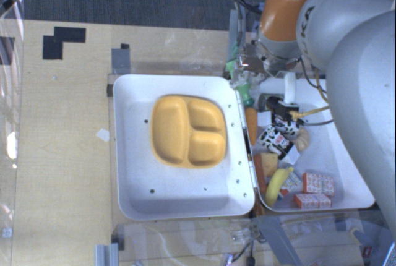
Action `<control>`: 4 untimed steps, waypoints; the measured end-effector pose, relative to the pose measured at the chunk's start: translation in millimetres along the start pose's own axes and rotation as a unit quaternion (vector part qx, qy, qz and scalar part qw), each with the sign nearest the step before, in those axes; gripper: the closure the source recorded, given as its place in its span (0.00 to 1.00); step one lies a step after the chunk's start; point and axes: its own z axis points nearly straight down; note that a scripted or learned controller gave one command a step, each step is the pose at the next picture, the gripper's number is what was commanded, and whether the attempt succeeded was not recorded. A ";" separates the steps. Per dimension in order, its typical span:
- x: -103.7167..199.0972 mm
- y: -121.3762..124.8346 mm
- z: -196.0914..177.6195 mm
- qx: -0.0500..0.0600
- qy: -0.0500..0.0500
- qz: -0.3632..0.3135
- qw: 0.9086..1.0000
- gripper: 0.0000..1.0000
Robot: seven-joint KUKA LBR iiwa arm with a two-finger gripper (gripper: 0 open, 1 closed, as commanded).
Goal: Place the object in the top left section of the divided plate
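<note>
A yellow divided plate (187, 130) lies in the left white bin (133, 184), with one long section on its left and two smaller sections on its right. My gripper (247, 82) hangs over the far left corner of the right bin (346, 190), just past the wall between the bins. A small green thing (247, 98) shows below it, but the wrist hides whether the gripper touches it. An orange carrot (251, 124) lies along the right bin's left wall.
The right bin also holds a black-and-white cow-patterned item (275, 138), a banana (276, 184), a yellow cheese-like block (269, 164), red-and-white boxes (317, 183) and a tan lump (302, 140). The big grey arm (352, 67) covers the right bin's far right.
</note>
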 end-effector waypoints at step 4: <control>43.8 -9.4 -12.2 -0.003 0.001 -0.048 0.999 0.00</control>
